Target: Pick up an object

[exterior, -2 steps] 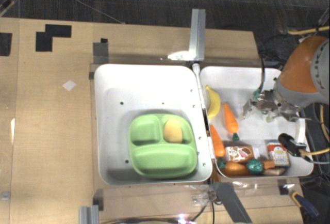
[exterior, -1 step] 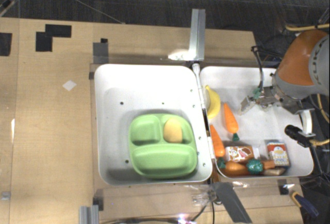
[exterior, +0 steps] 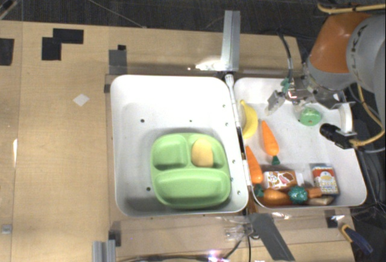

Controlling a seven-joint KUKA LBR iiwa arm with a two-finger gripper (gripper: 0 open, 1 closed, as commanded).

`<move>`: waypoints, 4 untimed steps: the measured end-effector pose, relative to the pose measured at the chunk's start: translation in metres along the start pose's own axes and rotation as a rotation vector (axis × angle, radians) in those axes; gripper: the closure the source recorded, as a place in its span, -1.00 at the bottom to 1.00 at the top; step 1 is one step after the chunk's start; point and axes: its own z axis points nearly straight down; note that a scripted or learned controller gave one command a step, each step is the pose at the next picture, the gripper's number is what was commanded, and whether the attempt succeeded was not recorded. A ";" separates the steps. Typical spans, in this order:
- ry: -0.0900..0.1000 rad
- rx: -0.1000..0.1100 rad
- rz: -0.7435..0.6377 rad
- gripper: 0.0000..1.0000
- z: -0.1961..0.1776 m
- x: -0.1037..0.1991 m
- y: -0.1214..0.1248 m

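A robotics lab is showing here: a plain wooden worktop is carrying two white bins clamped by metal brackets, black marker patches are sitting at upper left, and cables are trailing at right.

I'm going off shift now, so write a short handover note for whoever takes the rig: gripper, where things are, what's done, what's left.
Gripper: over the back of the right bin, nothing seen between its fingers; open or shut unclear.
Right bin: banana and two carrots by the divider, green round piece near the wrist, packets along the front.
Left bin: green divided plate with a yellow lemon-like item in one compartment.
Done: no pick visible.
Left: grasp and lift one object.
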 end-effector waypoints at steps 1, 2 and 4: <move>-0.001 -0.006 -0.004 1.00 -0.012 0.001 0.002; -0.001 -0.005 -0.004 -1.00 -0.012 0.001 0.002; 0.000 -0.002 0.119 1.00 0.039 0.015 -0.038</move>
